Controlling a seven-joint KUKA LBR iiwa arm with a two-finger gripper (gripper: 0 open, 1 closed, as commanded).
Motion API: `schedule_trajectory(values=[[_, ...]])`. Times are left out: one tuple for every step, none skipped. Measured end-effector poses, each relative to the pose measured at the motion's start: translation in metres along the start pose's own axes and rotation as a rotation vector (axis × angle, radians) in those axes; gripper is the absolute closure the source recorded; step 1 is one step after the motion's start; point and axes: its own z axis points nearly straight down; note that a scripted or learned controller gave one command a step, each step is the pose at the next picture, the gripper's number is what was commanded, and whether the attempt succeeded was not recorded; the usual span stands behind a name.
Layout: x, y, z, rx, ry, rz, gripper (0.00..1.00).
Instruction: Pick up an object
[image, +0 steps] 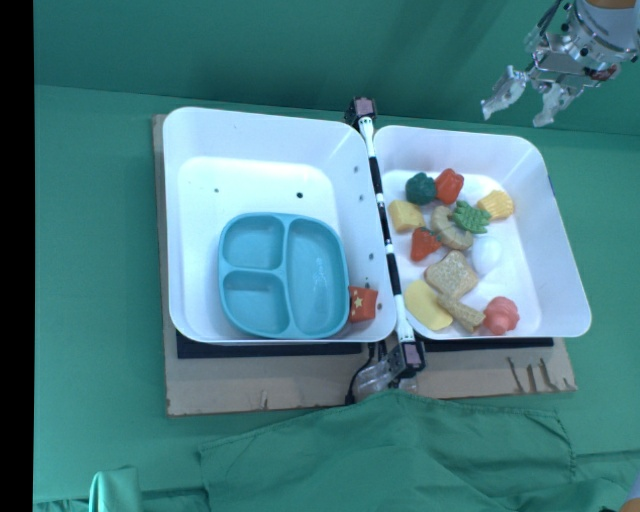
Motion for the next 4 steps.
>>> schedule_trajectory(values=[[0.000,0.000,0.000,0.000,0.000,0.000,0.00],[0.000,-0.002,-0.026,-0.003,0.000,-0.001,0.00],[0.000,0.000,-0.020,0.001,0.000,0.000,0.00],[0.000,0.000,-0.020,0.001,0.000,0.000,0.00]])
